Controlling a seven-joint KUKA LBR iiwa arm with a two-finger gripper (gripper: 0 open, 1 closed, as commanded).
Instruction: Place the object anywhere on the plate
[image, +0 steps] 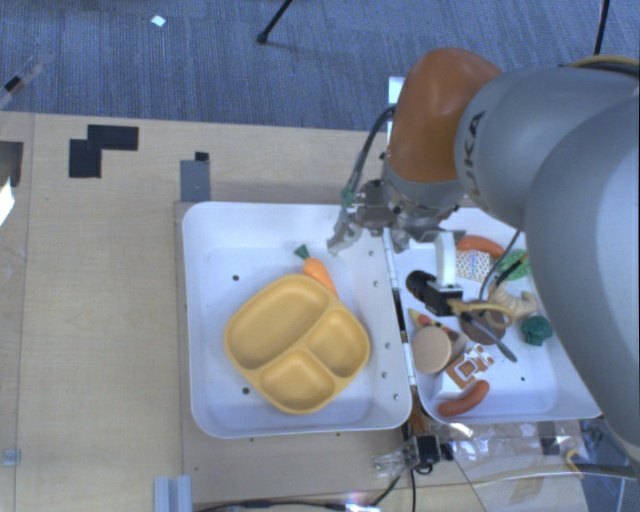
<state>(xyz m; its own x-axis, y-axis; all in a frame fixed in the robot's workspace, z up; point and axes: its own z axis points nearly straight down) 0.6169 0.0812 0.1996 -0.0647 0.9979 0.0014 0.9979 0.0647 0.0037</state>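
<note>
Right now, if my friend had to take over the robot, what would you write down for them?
Gripper: hangs over the ridge between the two bins, near the left bin's top right corner. No object seen between its fingers.

Small orange toy carrot with a green top: lies in the left white bin, at the upper edge of the yellow three-part plastic plate; whether it touches the rim I cannot tell.

Right white bin: toy food pile, including a red sausage.

Done: nothing is lying in the plate's compartments.

Left: grab an object and set it anywhere on the plate.
</note>
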